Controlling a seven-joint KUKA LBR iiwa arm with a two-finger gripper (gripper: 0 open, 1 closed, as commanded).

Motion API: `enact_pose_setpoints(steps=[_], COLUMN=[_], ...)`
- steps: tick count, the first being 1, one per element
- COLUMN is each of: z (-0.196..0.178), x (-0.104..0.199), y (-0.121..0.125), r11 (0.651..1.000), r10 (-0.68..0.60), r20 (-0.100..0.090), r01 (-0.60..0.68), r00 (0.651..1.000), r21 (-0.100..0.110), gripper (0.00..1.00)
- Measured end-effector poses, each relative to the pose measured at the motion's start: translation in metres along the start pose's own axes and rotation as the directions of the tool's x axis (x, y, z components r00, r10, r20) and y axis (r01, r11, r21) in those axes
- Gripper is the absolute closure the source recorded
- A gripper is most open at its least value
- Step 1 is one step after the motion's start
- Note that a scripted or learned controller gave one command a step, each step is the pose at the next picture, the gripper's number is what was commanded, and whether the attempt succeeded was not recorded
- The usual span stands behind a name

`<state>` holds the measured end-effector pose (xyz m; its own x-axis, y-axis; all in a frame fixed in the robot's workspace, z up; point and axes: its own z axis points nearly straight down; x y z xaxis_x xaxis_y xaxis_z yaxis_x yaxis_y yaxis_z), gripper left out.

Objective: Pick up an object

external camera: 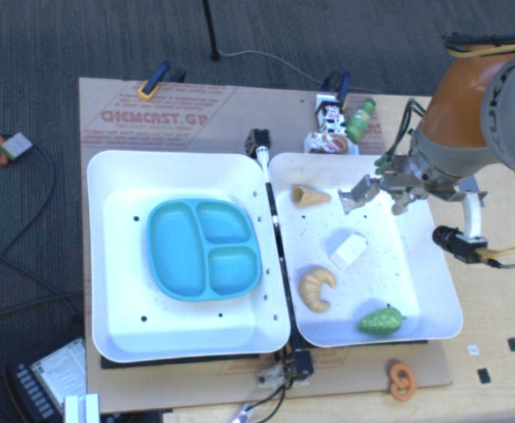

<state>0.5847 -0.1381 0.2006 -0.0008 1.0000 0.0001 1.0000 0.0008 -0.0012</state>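
The gripper [381, 196] hovers at the right bin's [434, 324] one o'clock, fingers released, nothing held. Next: descend onto the white block [347, 249] at seven o'clock.

right bin [434, 276] — objects well apart

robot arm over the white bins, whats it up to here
The arm's gripper hovers over the upper part of the right bin with nothing between its fingers. Below it in that bin lie a cone, a white block, a croissant and a green fruit. The left bin holds a blue divided plate. Nothing is picked up yet.
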Motion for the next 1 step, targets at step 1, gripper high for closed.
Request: enact_pose_setpoints(steps=[1], z=[0.1131], x=[0.0054], y=[-0.0591], r11=[1.0], r10=[0.001], r20=[0.001], r01=[-0.001], r00=[1.0], r21=[-0.007], gripper=[0.0])
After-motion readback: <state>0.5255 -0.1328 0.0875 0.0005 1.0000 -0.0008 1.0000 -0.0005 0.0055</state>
